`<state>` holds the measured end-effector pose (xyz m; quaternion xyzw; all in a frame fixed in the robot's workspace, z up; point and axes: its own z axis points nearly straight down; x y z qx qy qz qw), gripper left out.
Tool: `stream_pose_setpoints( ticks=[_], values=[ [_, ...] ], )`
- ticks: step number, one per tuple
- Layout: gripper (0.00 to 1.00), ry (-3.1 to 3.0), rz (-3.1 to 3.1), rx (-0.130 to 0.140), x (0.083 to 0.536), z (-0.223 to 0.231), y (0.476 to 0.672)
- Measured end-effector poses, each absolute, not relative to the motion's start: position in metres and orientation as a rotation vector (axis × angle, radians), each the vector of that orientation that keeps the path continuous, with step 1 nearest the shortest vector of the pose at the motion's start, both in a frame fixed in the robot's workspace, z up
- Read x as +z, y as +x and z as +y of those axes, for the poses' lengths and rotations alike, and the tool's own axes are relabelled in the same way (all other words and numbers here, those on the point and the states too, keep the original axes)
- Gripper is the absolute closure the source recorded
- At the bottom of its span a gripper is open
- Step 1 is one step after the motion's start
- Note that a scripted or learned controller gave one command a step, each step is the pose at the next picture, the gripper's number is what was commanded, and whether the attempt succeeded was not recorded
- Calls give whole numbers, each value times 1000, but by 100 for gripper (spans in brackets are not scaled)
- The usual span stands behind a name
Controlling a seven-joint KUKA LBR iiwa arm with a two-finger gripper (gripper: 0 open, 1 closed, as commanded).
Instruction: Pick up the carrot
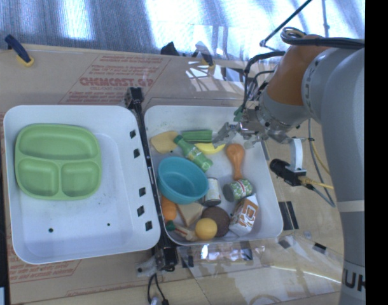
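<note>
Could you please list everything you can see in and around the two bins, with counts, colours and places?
Bins: two, white, side by side on the bench.
Divided plate: one, green, left bin.
Bowl: one, blue, right bin centre.
Carrot: one, orange, right bin, below the bowl.
Bottle: one, green, above the bowl.
Drumstick: one, orange-brown, right bin's upper right.
Carton: one, white and orange, lower right corner.
Arm: one, grey with orange band, from the right.
Gripper: one, over the right bin's upper right.
</note>
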<state>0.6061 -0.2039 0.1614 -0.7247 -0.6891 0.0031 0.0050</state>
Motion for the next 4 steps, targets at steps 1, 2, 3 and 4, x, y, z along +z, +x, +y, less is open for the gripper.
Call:
stream_pose_setpoints(
  ticks=[1, 2, 3, 4],
  values=[
    [0, -2122, -2320, -9, 109, -205, 605],
    [100, -2111, -2321, -1, 118, -205, 604],
    [100, -2357, -2080, 2, 227, -165, 607],
    [0, -2354, -2075, 9, 224, -166, 605]
  ],
)
